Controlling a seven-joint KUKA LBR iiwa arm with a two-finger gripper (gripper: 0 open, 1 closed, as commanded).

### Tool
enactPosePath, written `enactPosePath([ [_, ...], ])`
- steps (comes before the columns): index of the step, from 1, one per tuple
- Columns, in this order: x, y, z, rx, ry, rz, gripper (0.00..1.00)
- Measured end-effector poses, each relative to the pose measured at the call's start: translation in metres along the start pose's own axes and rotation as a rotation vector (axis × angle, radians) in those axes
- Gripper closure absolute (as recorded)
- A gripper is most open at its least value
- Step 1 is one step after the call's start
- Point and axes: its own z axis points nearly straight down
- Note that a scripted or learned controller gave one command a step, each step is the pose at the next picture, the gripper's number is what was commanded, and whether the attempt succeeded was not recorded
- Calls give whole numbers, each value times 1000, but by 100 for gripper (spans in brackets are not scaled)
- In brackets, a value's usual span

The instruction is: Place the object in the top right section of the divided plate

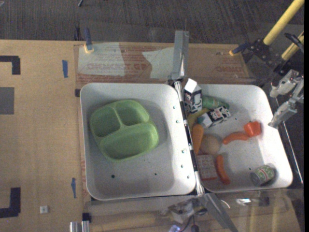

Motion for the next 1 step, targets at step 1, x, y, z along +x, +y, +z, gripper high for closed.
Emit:
enactPosePath([
  [1,37,-10,112,1,2,258,0],
])
